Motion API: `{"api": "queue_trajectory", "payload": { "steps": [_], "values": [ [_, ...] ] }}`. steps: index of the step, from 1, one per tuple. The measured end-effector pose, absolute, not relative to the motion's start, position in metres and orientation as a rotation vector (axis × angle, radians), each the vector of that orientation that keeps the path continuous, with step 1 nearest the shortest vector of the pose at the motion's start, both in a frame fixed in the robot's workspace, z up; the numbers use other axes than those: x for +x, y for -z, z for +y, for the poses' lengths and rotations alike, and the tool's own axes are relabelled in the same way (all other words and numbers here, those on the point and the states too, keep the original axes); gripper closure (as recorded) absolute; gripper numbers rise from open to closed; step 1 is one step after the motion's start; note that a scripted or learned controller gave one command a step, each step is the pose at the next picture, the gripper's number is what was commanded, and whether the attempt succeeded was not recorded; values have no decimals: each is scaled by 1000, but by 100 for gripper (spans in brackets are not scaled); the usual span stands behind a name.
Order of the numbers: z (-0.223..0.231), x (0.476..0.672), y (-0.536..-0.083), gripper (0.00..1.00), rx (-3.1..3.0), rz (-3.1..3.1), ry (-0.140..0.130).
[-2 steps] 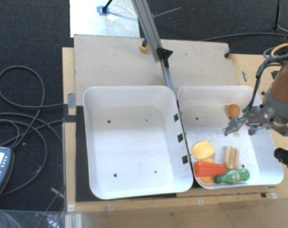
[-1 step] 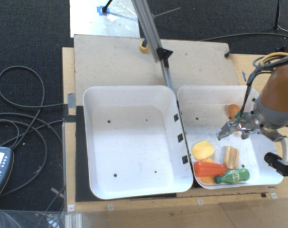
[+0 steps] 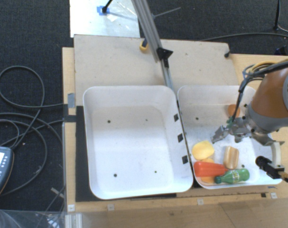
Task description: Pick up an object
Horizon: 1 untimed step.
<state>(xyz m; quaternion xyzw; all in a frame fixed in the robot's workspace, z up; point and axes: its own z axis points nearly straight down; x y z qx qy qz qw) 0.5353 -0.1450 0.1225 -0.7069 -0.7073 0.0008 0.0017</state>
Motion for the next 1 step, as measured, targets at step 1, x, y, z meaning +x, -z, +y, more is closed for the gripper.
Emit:
{"api": "queue_trajectory", "payload": {
  "steps": [1],
  "values": [
    [-146, 537, -136, 100, -2222, -2224, 3]
  ]
}}
